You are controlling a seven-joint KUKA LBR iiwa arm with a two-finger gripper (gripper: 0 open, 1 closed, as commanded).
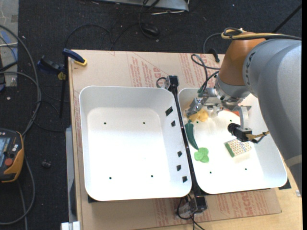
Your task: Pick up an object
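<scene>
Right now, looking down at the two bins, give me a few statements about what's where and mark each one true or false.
1. The tool is over the right bin. True.
2. The green objects lie in the left bin. False: they lie in the right bin, near the divider between the bins.
3. A yellowish object sits just beside the tool. True.
4. The checkered green-and-white object lies in the bin's far left corner. False: it lies toward the right side of the right bin.
5. The arm has a blue band above its wrist. False: the band is orange.
</scene>
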